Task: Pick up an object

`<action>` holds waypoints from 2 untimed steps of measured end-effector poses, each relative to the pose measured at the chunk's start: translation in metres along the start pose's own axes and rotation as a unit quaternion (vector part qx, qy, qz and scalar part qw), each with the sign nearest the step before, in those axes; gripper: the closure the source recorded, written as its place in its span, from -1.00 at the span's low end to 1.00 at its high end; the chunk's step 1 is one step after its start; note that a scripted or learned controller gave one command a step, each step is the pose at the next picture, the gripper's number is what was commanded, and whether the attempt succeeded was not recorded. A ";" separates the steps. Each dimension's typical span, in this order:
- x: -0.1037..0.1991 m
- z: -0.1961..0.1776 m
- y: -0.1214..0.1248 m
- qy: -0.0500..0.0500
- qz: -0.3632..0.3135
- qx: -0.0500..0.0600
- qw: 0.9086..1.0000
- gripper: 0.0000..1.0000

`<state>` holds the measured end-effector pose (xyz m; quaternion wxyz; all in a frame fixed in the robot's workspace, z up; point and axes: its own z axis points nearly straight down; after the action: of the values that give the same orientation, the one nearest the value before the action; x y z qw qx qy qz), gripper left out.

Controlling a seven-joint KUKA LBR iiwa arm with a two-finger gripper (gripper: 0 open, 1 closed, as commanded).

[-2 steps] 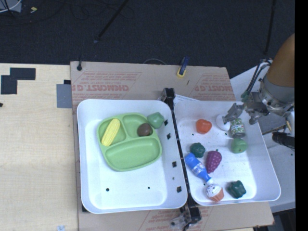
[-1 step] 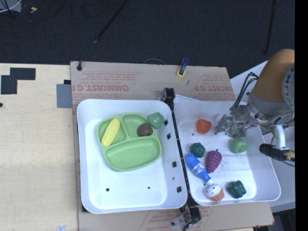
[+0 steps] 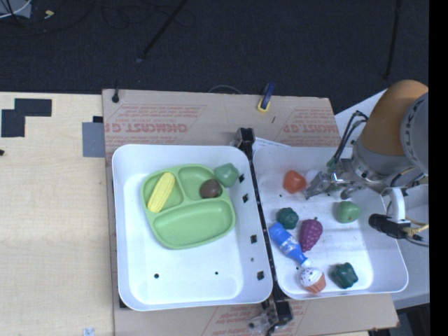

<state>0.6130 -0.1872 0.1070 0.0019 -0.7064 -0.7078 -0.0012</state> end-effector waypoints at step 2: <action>-0.001 -0.065 0.010 -0.003 0.001 -0.003 1.000 1.00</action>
<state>0.6232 -0.1889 0.1722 -0.0020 -0.7071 -0.7071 -0.0013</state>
